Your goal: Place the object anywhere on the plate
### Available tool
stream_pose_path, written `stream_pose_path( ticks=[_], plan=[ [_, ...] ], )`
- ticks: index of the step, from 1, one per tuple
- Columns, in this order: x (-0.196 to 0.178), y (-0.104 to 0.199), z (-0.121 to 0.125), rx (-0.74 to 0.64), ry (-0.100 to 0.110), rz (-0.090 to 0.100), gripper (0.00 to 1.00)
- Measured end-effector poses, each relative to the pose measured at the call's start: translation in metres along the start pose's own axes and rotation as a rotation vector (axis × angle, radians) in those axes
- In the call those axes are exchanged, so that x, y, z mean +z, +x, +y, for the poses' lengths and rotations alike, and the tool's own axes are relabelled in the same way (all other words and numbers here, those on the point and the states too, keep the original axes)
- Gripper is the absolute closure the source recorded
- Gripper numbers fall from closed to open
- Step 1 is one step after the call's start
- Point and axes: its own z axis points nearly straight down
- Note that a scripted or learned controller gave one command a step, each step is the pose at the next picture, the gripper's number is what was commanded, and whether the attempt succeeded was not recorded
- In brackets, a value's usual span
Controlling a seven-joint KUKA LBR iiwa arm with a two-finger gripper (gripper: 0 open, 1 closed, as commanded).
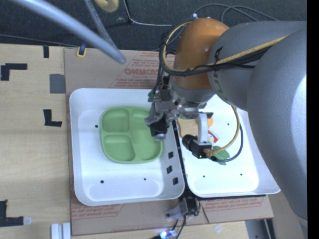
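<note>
Arm point(259, 83), grey with orange band, reaching in from frame right over two white bins.
Jaws point(158, 128) at right edge of green plate point(127, 136) in left bin point(84, 153); jaw state cannot be told. Orange-and-green object point(215, 146) lies in right bin point(249, 178), apart from plate.

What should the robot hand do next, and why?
Probably go back to the right bin for the object. The hand hangs over the right edge of the green plate, and I can't see anything in it. Small orange and green things lie in the right bin, partly hidden by the arm.
</note>
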Motion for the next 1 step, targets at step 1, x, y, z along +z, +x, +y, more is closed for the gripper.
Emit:
stream_pose_path(
  ticks=[1],
  plan=[
    [-0.001, -0.0027, -0.0003, 0.003, 0.0, -0.001, 0.0]
  ],
)
